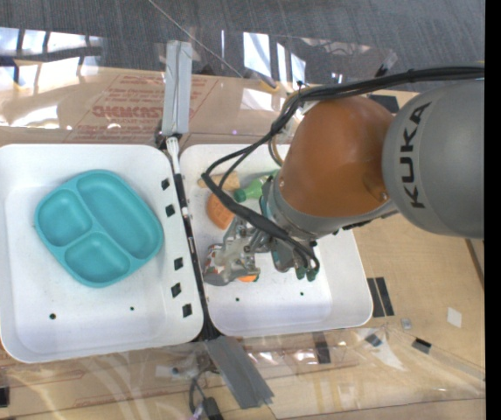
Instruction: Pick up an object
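Objects for picking lie in the right bin (pixel 342 300): an orange rounded piece (pixel 219 210) near the bin's 10 o'clock corner, a pale tan piece (pixel 230 182) just above it at 12 o'clock from it, a green item (pixel 250 191) beside that at 3 o'clock, and a small orange bit (pixel 248 277) lower down, toward 6 o'clock of the cluster. The gripper (pixel 224 265) hangs low over this bin's left half, its metal tip close to the small orange bit; whether it touches it, or whether anything sits between the fingers, cannot be told, and how far apart they stand is likewise unclear. The arm (pixel 425 169), with its orange band (pixel 333 160), covers much of the bin from the 3 o'clock side, black cables (pixel 259 147) looping at 12 o'clock of the band. The left bin (pixel 23 322) holds a teal divided plate (pixel 99 226), lying flat near the bin's centre, well apart from the gripper.
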Controlling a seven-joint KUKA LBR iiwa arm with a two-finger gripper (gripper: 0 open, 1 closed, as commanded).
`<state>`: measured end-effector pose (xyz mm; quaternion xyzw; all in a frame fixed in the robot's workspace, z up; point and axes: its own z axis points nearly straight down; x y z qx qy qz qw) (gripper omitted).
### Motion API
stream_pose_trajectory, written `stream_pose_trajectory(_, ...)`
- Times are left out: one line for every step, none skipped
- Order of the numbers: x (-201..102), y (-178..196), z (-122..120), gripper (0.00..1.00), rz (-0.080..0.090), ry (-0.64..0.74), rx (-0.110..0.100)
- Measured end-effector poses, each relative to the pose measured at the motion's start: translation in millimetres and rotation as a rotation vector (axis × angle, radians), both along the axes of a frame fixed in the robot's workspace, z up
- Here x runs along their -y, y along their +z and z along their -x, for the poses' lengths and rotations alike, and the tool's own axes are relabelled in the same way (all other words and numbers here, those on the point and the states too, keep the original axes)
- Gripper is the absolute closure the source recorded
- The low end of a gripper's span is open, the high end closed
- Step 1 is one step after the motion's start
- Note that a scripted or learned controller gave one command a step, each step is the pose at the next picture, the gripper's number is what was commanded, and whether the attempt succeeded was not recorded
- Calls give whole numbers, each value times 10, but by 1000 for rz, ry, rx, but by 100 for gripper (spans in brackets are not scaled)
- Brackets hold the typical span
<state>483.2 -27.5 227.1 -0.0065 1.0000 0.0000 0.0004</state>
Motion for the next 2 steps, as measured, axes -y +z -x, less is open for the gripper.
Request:
stream_pose_trajectory(-464, -100, -345, 100, 0, 444, 2)
stream_pose_trajectory(-390, -356, -27, 100, 1, 564, -1)
